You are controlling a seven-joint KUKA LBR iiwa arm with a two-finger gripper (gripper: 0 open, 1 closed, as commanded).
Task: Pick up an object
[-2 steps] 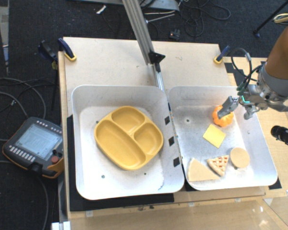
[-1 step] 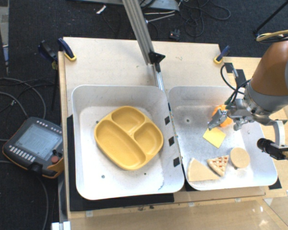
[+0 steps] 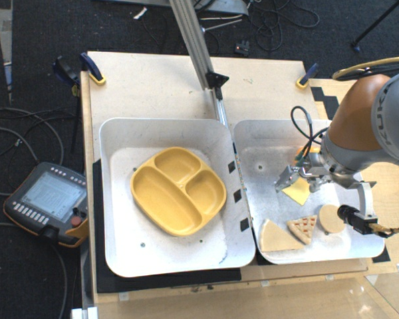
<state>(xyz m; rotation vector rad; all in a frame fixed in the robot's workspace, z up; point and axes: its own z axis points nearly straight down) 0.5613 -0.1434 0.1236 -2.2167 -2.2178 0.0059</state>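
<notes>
In the right bin (image 3: 259,145) my gripper (image 3: 298,178) hangs low over a flat yellow wedge (image 3: 296,193) that looks like a cheese slice. Its metal fingers (image 3: 285,179) stand spread, and the wedge lies just below and between them on the bin floor. Near the bin's front edge lie a pale tan wedge (image 3: 276,237), a waffle-patterned triangle (image 3: 304,228) and a beige round piece (image 3: 330,219). The grey arm with its orange band (image 3: 359,111) reaches in from the right and hides the bin's far right part.
The left bin (image 3: 120,145) holds a yellow divided plate (image 3: 178,190). A slanted metal pole (image 3: 196,42) crosses the back of the bench down to the gap between the bins. A black cable (image 3: 304,128) loops by the wrist. A teach pendant (image 3: 48,201) lies on the floor at left.
</notes>
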